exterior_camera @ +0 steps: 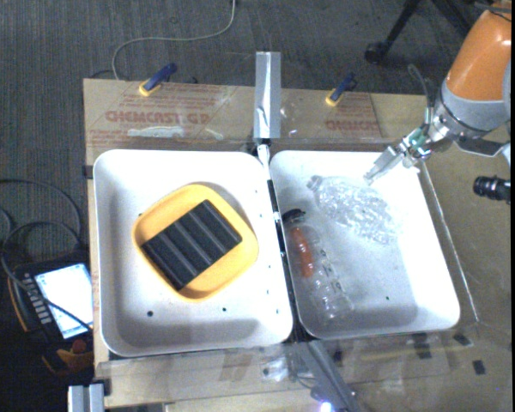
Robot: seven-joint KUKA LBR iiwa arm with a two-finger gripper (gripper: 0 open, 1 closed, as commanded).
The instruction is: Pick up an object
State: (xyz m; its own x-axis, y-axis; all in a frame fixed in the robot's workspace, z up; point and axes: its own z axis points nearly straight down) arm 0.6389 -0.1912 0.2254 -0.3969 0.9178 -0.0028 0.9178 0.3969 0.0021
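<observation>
The desk (112, 123) carries two shallow white bins side by side, and the arm (481, 58) reaches in from the right with its claw (386, 165) poised over the upper right part of the right bin (429, 290). Whether the claw is released or clenched I cannot tell; nothing shows between its tips.

To do the pick well, I judge the arm should come straight down over the crumpled clear plastic (354, 204) just below and left of the claw, since that is the nearest thing. It looks soft and glossy, so it may crush or slip; closing on its bulkiest middle seems safer than on a thin edge. The bin wall beside the claw is near, so the descent should stay inward of it.

The left bin (120, 316) holds one large thing: a yellow tray-like piece with a black ribbed insert (196, 243), lying tilted across the middle. It looks too wide for an easy grip.

The right bin holds the clear plastic in its upper half and a clear bottle with an orange-red part (305, 251) lying along the left wall, reaching toward the bin's lower middle. The two are near, though I cannot tell if they touch.
</observation>
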